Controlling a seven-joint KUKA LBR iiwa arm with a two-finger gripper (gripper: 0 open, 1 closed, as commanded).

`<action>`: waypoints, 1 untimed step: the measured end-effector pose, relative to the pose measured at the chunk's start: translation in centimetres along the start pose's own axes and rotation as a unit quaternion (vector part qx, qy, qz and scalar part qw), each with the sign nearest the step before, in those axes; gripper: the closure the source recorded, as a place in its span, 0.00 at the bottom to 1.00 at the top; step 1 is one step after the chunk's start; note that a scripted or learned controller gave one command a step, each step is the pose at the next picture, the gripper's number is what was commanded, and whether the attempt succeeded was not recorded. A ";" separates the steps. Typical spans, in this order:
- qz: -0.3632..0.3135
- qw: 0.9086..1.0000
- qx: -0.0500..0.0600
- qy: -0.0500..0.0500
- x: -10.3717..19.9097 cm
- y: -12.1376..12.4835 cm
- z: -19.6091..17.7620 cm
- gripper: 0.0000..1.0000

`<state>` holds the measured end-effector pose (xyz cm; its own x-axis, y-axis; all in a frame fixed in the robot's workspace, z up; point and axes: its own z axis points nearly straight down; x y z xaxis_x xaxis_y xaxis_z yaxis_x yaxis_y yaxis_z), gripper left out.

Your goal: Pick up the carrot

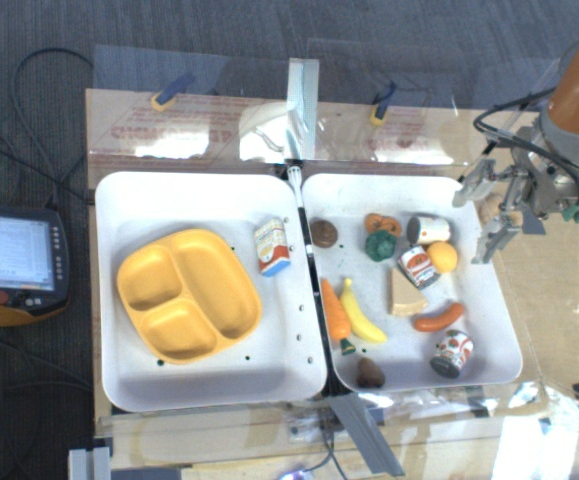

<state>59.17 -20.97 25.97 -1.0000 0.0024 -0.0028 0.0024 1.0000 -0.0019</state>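
Looking down from the overhead camera: two shallow white bins sit side by side, the left white bin [119, 368] and the right white bin [499, 308], with their inner rims touching along the middle divider.

The orange carrot with a small green top [336, 313] lies in the right bin, pressed up against that bin's left wall, running roughly parallel to the wall. A yellow banana [360, 315] lies just beside it on the right, touching or nearly touching, so the carrot is boxed in between wall and banana. A dark brown lump [370, 372] sits near the carrot's lower end.

The rest of the right bin is pretty crowded: a brown round piece [323, 233] near the top left, a brown pretzel-like piece [381, 225] above a dark green lump [379, 247], a small can [419, 267], an orange-yellow ball [443, 257], a tan slice [405, 296], a reddish sausage [438, 317] and another small tin [452, 353] near the lower right corner.

The left bin has way more open floor: a yellow three-compartment plastic tray [189, 293] and a small carton [272, 245] near the right wall.

The grey two-finger gripper [497, 216] hangs over the right bin's upper right rim, well apart from the carrot, its fingers spread apart with nothing between them.
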 end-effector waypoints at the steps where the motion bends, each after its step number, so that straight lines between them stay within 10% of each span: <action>1: -0.044 0.999 -0.003 0.005 -5.2 8.0 8.6 0.00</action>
<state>64.40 -12.99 17.34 -0.9964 -0.0849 0.0066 -0.0849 0.9964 0.0046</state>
